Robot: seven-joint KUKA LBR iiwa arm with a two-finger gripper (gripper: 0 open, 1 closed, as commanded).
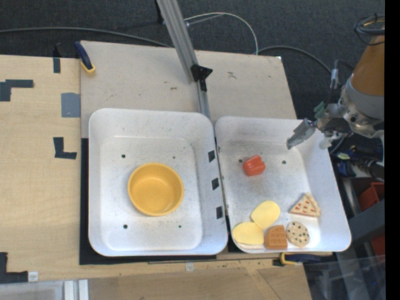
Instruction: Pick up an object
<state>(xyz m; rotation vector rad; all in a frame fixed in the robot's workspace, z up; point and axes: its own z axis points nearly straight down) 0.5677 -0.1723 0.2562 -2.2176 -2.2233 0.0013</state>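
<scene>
In the right bin (278,130), a small red block (254,165) lies near the middle. Along that bin's front lie two yellow oval pieces (265,214) (248,234), an orange waffle-like square (275,237), a round cookie (297,234) and a pizza-slice piece (305,206). My gripper (301,134) hangs over the bin's right back rim, to the right of and behind the red block, with nothing seen in it. A yellow bowl (155,189) sits in the left bin (106,130).
A grey metal post (181,30) slants down to the gap between the bins at the back. Cables run across the dark floor behind the bench. A blue and yellow clamp (84,56) sits at the board's back left corner.
</scene>
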